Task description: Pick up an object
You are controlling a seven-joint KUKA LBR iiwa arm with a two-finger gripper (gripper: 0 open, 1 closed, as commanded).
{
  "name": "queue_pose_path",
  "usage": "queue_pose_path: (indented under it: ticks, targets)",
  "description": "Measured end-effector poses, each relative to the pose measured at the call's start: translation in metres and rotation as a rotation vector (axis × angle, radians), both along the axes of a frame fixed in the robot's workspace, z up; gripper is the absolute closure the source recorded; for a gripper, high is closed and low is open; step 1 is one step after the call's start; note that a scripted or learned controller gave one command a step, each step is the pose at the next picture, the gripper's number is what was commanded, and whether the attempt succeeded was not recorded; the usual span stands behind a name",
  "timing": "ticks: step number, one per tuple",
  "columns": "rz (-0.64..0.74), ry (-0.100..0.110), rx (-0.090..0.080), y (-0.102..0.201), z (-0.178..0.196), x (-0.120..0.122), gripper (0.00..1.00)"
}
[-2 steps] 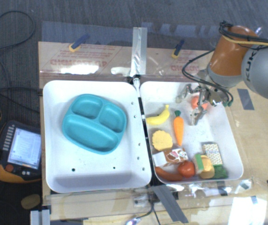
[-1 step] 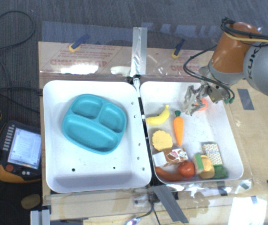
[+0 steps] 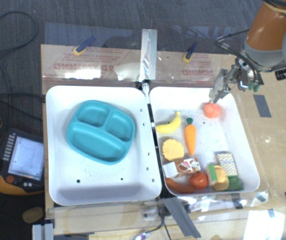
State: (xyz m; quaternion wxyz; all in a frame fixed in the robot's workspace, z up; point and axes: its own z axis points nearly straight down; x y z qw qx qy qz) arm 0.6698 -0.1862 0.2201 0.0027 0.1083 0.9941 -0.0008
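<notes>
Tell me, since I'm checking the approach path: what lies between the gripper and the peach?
Nothing. In the camera view the gripper hangs just above the peach at the right bin's far end, with bare white floor between.

Peach-pink ball [image 3: 213,110]: round, salmon-coloured, at about 1 o'clock in the right bin [image 3: 250,149], near its far wall and apart from the other pieces.
Banana [image 3: 168,126]: yellow, curved, lying flat at about 10 o'clock, against the bin's left wall.
Carrot [image 3: 190,138]: orange with a green top, lying lengthwise near the middle, green end toward 12 o'clock.
Yellow round piece [image 3: 173,149]: ridged, flat, just beside the carrot at 8 o'clock of it.
Small carton [image 3: 184,166]: white and brown (print too small to read), below the yellow piece.
Tomato [image 3: 199,180]: red, at 6 o'clock, touching a long brown-red piece [image 3: 179,185].
Patterned box [image 3: 226,164]: at 4 o'clock, above a heap of yellow and green pieces [image 3: 224,180].
</notes>
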Motion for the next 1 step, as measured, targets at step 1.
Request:
queue_pose_path:
  ticks: [1]
  targets:
    - [0.0, 0.001, -0.001, -0.0001, -0.0004, -0.0002, 0.0]
